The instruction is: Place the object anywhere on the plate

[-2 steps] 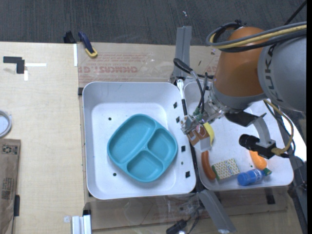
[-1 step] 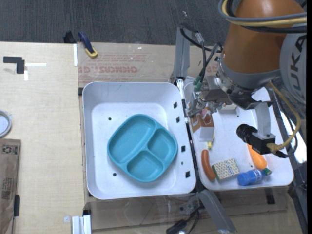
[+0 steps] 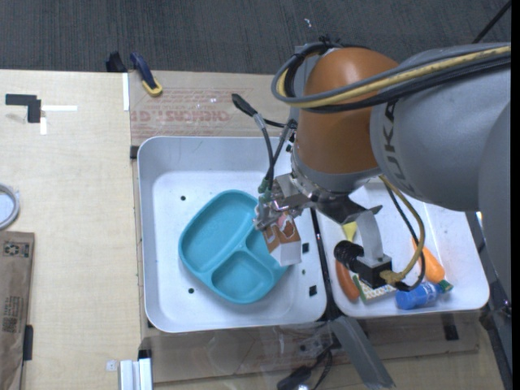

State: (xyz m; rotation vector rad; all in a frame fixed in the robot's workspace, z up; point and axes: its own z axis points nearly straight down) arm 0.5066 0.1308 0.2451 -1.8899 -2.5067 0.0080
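1. Camera view — the tool (image 3: 275, 218) hangs under the arm's orange band, over the right edge of the blue plate (image 3: 230, 246) in the left bin (image 3: 154, 218).
2. A small brown-and-white packet, the object (image 3: 284, 240), sits directly below the tool tip, tilted, its lower white corner over the plate's right rim. It looks pinched at its top between the fingers, so I'd call the tool closed on it — though the wrist hides most of the fingers and the grip isn't clean to read.
3. Key relation: the object lies straight beneath the tool and the plate's open compartments lie to its left. The packet's long axis runs roughly top to bottom, leaning a bit right at the lower end.
4. Object look: boxy, cardboard-brown face with a reddish print, white lower part — light, probably a small carton.
5. Judgement: it's on the plate's edge, so nudging left before letting go would land it safer; released here it may tip off the rim.
6. Right bin (image 3: 463, 299) holds an orange carrot-like toy (image 3: 431, 265) and a blue item (image 3: 416, 297), well apart from the plate.
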